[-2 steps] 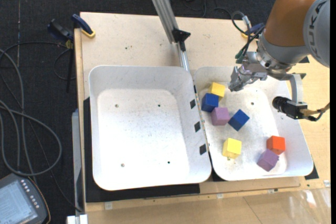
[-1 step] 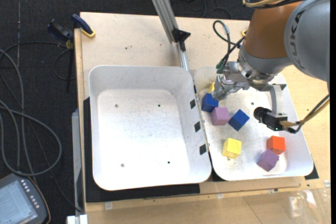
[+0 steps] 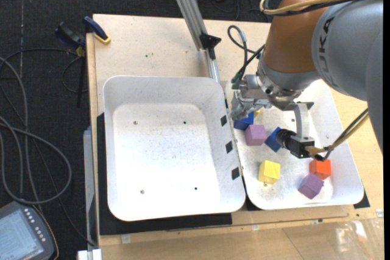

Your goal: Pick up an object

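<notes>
Overhead slanted view of a wooden desk (image 3: 152, 39) carrying two shallow white bins side by side. The left bin (image 3: 164, 143) is large w/ rounded corners and shows only dark specks on its floor. The right bin (image 3: 341, 192) holds all the small blocks, so the pick has to happen there.

A grey robot arm (image 3: 353, 39) w/ an orange band above the wrist reaches in from the right and hangs over the far half of the right bin, wrist pointed down. Its pincer (image 3: 247, 108) is low near that bin's far-left corner, just beside the edge shared w/ the left bin. Wrist hardware covers the tips; can't tell whether the pincer is open, closed or gripping anything.

Blocks in the right bin:
- a blue block (image 3: 244, 123), directly below the pincer, touching or nearly touching it; can't tell which. Likely the target, judging by where the arm has stopped.
- a lilac block (image 3: 255, 134), just beside the blue one, toward the near edge.
- a second blue block (image 3: 273, 139), mid-bin, partly behind a black part of the wrist assembly.
- a yellow block (image 3: 269, 171), near the bin's near-left corner.
- an orange block (image 3: 321, 168) and a purple block (image 3: 311, 186), close together at the near-right side.

The blocks lie loose and scattered, no order. The lilac one crowds the likely target, so a closing grip may catch or push it.

Outside the bins: a blue-and-yellow clamp (image 3: 94, 29) on the desk's far-left corner, and a metal pole (image 3: 189, 3) slanting across the far edge. Cables trail on the dark floor around.
</notes>
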`<state>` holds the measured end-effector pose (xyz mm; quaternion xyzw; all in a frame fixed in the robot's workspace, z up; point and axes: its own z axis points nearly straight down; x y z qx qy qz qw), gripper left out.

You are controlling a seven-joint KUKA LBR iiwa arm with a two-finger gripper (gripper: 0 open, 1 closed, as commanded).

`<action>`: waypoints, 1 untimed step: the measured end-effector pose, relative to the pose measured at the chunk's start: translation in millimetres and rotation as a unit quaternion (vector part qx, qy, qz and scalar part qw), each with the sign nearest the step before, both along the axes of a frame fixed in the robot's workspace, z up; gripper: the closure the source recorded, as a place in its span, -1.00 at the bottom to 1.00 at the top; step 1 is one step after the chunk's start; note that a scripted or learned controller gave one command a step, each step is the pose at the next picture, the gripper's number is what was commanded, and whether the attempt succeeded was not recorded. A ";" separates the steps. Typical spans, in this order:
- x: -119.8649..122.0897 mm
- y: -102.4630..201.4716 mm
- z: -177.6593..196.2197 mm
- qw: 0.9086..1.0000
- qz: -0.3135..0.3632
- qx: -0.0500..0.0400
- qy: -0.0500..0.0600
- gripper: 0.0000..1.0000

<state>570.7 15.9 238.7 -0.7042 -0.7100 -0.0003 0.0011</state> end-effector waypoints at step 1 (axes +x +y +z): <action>-29.5 44.4 -10.8 1.000 -0.001 0.000 0.001 1.00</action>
